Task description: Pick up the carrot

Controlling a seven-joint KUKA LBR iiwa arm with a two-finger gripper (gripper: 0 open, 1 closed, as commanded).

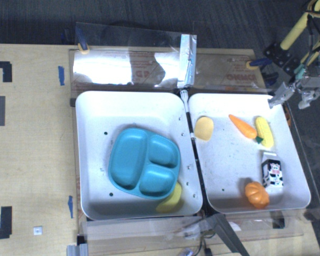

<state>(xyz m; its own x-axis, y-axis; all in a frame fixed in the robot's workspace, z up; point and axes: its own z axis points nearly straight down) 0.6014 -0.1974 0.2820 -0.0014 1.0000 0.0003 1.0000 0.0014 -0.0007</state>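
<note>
Orange carrot (pixel 242 126) lies in the right bin (pixel 232 188), upper area, tip toward upper left, just beside a corn cob (pixel 264 130) w/ green end. Also in that bin: a pale yellow round piece (pixel 204 128), a small cow-print carton (pixel 272 174), an orange fruit-like toy (pixel 257 194). Left bin (pixel 90 143) holds a blue divided plate (pixel 144 162) over a yellow item (pixel 172 198). Gripper (pixel 296 91) hangs past the right bin's upper-right corner, apart from the carrot; cannot tell how the jaws stand.
</note>
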